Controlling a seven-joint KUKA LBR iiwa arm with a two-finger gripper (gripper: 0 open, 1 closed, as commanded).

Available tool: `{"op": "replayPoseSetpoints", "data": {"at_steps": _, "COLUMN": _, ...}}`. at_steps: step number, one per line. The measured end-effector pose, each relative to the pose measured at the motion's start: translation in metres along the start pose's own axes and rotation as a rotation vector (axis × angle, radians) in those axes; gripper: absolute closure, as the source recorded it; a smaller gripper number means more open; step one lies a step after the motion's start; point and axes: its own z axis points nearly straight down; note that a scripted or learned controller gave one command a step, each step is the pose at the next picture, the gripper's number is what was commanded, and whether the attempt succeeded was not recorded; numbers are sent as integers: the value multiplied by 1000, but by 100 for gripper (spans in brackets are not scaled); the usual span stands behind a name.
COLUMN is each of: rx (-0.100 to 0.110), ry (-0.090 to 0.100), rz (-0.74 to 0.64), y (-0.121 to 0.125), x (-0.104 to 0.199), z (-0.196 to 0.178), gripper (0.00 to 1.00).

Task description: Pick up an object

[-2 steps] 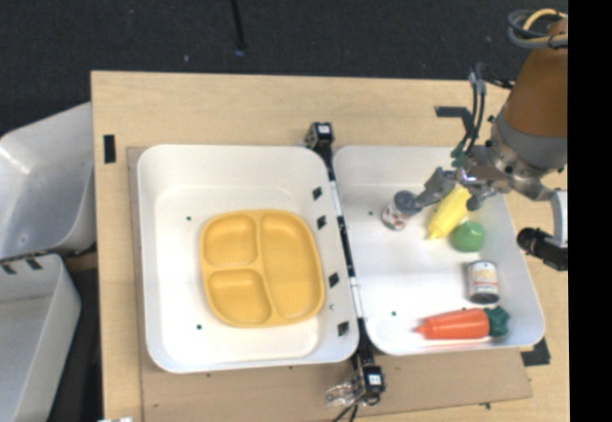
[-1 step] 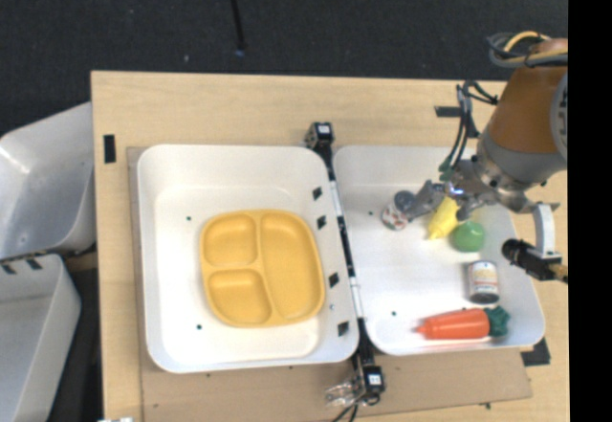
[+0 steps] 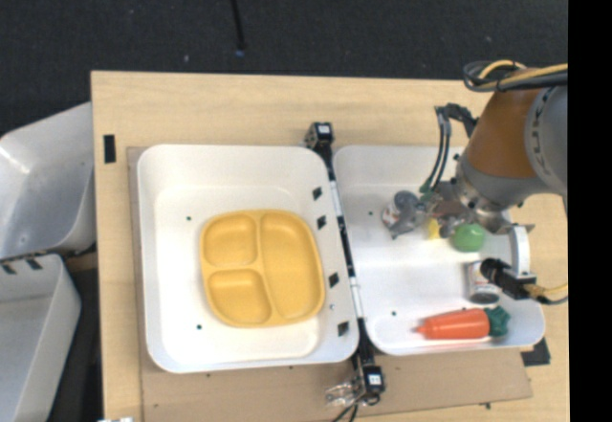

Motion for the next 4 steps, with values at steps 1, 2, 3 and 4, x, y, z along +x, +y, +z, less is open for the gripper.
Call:
{"op": "replayPoseSetpoints", "data": {"at_steps": 1, "rx": -1, "ry": 0, "rz": 1, "y": 0, "x": -1, "z": 37, "gripper": 0}}
{"op": "replayPoseSetpoints", "data": {"at_steps": 2, "rx": -6, "ry": 0, "rz": 5, "y": 1, "x": -2, "z": 25, "gripper": 100}}
{"op": "replayPoseSetpoints", "data": {"at_steps": 3, "rx": -7, "ry": 0, "rz": -5, "y": 11, "x": -2, "z": -23, "gripper": 100}}
{"op": "replayPoseSetpoints", "data": {"at_steps": 4, "rx": -9, "ry": 0, "rz": -5, "y": 8, "x": 2, "z": -85, "gripper": 100}}
